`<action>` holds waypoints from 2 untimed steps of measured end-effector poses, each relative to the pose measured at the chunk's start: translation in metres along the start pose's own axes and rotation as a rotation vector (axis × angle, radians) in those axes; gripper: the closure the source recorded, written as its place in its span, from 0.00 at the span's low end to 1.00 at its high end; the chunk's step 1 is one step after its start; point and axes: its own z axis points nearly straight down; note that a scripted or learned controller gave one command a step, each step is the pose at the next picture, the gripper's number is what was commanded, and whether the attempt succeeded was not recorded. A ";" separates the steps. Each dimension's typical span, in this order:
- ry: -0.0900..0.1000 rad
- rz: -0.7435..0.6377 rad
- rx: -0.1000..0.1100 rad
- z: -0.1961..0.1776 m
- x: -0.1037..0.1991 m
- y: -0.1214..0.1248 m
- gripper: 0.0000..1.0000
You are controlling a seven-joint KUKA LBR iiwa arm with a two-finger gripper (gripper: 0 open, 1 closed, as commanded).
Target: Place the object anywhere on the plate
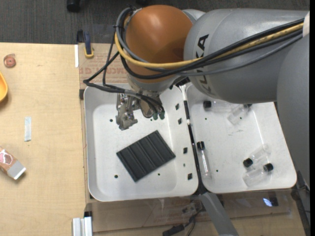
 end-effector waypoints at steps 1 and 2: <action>0.000 -0.169 -0.001 0.069 -0.004 -0.003 1.00; -0.002 -0.335 -0.001 0.017 0.023 0.008 1.00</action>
